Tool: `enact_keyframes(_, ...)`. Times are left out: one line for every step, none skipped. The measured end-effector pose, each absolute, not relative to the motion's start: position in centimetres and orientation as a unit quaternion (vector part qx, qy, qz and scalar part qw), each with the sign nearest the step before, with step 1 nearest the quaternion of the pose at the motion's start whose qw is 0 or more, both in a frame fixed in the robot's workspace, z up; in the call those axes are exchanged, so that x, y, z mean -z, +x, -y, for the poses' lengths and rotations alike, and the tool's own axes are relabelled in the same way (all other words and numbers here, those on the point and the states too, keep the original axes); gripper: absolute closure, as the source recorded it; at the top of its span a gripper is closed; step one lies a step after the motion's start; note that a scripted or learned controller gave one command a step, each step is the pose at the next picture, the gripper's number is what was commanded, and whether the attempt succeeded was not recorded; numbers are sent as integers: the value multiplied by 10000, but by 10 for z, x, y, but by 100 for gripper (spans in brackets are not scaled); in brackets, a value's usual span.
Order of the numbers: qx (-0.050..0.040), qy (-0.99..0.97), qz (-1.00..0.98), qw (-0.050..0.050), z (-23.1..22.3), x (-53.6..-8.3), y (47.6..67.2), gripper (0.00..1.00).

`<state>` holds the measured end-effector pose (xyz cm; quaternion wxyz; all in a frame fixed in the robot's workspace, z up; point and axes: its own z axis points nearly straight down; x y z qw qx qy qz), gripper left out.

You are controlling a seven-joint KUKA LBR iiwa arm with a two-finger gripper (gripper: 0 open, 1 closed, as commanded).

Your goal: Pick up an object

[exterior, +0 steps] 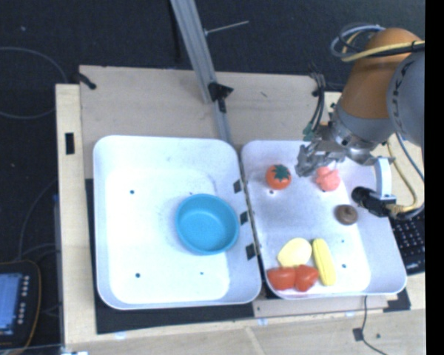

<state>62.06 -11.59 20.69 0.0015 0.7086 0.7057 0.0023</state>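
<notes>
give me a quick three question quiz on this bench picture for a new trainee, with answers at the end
1. True or false: the blue bowl lies in the right bin.
2. Which item lies nearest the gripper? A) pink item B) corn cob C) brown item
3. Fill in: the tomato has a ____ top.

Key: 1 false, it lies in the left bin; 2 A; 3 green.

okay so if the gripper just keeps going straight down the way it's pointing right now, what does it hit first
Most likely the bare floor of the right bin, between the tomato and the pink object. The gripper points down over that gap. Depth is unclear from this slanted view, so it may clip the pink object's edge.
</notes>
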Motion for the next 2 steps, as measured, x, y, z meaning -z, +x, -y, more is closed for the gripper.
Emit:
enact_keyframes(-13,7084,-7058,8,117,-211,621,100)
enact_keyframes(-9,7041,-7101,-18,65,-229,605,100)
